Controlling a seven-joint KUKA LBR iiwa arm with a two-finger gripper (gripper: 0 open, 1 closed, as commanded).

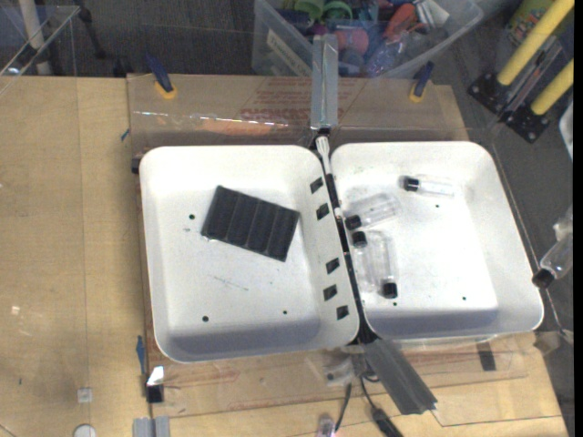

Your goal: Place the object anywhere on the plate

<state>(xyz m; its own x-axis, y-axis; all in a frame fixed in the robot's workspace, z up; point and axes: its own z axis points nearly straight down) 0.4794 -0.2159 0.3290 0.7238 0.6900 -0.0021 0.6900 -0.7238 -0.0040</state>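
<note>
Two white bins sit side by side on the wooden worktop. The left bin holds one thing: a flat dark plate with ridges across it. The plate lies a bit turned, in the far middle of that bin, well apart from every wall. There is lots of bare white floor around it, most of all on the near side.

The right bin holds four small clear bottles with black caps. One bottle lies alone near the far wall. A second bottle lies close to the wall between the bins. The third bottle and fourth bottle lie just beside each other, nearer to us, also close to that middle wall. The right half of this bin is open white floor.

A row of small black marks runs down the middle wall.

A small grey bit of the hand peeks in at the right edge, over the right bin's rim. I cannot tell if it is clenched or released.

A clear tub of bright toys stands past the far edge.
</note>
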